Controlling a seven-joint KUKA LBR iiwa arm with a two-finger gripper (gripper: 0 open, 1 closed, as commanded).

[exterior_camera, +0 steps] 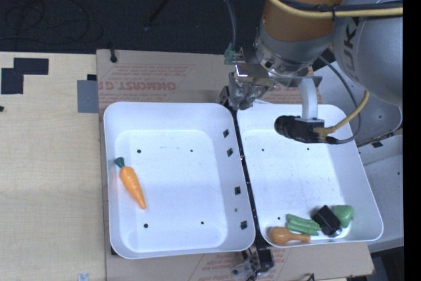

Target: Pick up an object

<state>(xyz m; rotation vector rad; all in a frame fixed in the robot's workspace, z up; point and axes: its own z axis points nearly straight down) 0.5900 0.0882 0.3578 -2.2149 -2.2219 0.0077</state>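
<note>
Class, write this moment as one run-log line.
gripper: above bins' divider, nothing seen held | carrot: left bin | black block: right bin

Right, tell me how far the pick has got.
Nothing looks done yet. The carrot lies in the left bin, and the green pieces, the black block and the orange gourd-shaped toy sit in the near corner of the right bin. The gripper hangs over the far end of the divide between the bins, with nothing seen in it. The whole pick is left.
</note>
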